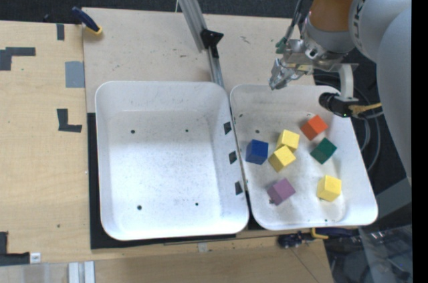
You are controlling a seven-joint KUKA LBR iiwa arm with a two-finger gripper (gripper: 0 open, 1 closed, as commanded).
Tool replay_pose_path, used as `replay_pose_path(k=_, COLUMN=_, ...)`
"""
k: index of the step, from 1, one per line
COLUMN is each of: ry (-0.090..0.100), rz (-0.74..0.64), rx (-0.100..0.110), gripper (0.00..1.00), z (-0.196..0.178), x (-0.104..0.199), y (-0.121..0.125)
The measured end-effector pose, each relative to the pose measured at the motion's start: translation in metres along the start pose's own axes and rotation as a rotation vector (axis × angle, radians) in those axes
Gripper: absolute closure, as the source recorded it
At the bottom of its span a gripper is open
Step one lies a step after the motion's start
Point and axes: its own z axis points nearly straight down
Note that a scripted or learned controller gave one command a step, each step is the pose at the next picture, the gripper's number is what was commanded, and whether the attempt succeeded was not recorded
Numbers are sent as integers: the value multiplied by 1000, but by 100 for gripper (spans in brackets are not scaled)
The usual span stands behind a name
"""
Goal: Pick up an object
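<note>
Gripper [279,81] hangs over the far rim of the right bin [354,208], near its back left corner, with nothing seen between its fingers. Cannot tell from this angle how the tool is set. Arm [374,14] enters from the right, orange band uppermost.

Right bin holds seven blocks, all lying on its floor, well clear of the gripper:
- orange block [313,126], farthest back, right of centre
- green block [324,150], just in front of the orange one
- two yellow blocks, one [289,139] just behind the other [282,157], touching or nearly so
- blue block [257,152], left of the yellow pair, near the bin's left wall
- purple block [281,191], toward the front
- third yellow block [329,188], front right

Left bin [107,108] sits beside it, rims touching.
</note>
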Motion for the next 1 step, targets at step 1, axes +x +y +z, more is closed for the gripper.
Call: replay_pose_path(k=1, ry=1, rz=1, rx=5, gripper=100, z=-13, x=1, y=0)
